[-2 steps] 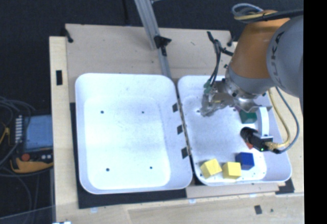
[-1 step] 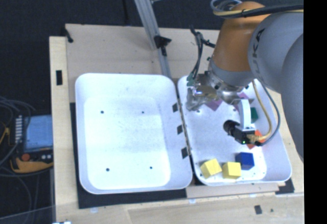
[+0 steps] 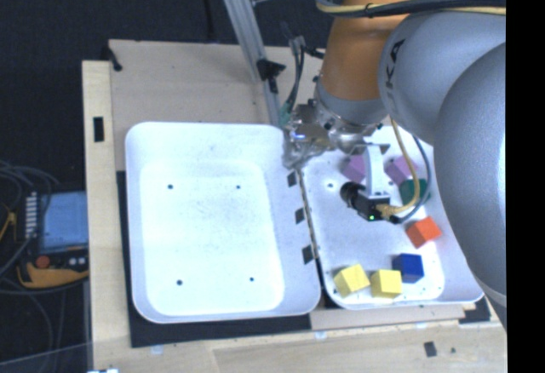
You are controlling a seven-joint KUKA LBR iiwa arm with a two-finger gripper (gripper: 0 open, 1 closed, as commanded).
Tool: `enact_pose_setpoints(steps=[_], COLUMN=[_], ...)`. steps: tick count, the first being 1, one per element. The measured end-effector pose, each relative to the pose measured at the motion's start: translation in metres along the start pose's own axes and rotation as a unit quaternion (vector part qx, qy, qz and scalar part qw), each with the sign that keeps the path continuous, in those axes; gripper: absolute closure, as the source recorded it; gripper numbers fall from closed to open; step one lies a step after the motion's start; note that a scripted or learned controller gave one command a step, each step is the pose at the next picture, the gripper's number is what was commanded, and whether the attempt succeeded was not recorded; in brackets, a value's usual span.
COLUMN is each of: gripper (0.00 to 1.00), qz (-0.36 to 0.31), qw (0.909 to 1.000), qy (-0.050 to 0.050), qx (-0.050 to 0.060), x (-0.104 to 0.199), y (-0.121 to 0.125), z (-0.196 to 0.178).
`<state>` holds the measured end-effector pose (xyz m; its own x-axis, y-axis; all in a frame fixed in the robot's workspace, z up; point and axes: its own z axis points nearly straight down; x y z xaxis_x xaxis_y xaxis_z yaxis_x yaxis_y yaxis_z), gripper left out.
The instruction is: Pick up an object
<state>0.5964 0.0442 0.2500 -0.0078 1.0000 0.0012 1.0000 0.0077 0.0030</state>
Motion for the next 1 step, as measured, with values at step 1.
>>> enact_pose_setpoints(steps=[1], gripper=[1.0], qz=[0.001], qw=[1.0], qy=[-0.001], qx=[0.0], x=[0.0375], y=[0.0334], z=[0.0077])
